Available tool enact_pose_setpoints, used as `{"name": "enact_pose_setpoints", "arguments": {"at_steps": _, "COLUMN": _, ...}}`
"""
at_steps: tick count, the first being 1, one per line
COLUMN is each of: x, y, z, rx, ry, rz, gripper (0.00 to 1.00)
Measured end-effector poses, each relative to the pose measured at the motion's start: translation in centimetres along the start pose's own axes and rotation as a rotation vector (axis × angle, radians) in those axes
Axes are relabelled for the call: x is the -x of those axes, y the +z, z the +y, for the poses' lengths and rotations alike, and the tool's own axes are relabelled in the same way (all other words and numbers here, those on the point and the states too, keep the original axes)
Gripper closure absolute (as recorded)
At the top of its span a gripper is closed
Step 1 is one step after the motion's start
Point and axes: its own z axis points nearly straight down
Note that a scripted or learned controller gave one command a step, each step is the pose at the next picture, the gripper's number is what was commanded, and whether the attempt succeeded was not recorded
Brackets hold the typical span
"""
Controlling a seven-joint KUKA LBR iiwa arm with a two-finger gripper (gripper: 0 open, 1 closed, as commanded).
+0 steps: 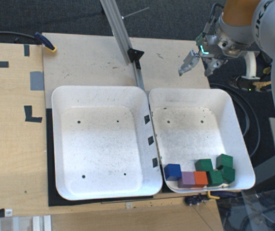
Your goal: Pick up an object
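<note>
The arm enters from the right, its orange band visible at the top edge. The jaws (198, 63) hang above the table (94, 61), beyond the far rim of the right bin (233, 114), spread apart with nothing between them. The left bin (60, 129) lies alongside, the two rims touching. All blocks sit clustered in the near corner of the right bin: a blue block (172, 171), a purple block (188, 178) touching an orange block (201, 178), and several green blocks (217, 170) packed against the near wall
</note>
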Motion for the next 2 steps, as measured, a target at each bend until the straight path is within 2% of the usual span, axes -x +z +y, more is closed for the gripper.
{"name": "enact_pose_setpoints", "arguments": {"at_steps": 1, "x": 0.0, "y": -0.3, "z": 0.1, "rx": 0.004, "ry": -0.001, "rz": -0.002, "gripper": 0.00}}
{"name": "enact_pose_setpoints", "arguments": {"at_steps": 2, "x": -0.6, "y": 6.0, "z": -0.1, "rx": -0.002, "ry": 0.000, "rz": -0.001, "gripper": 0.00}}
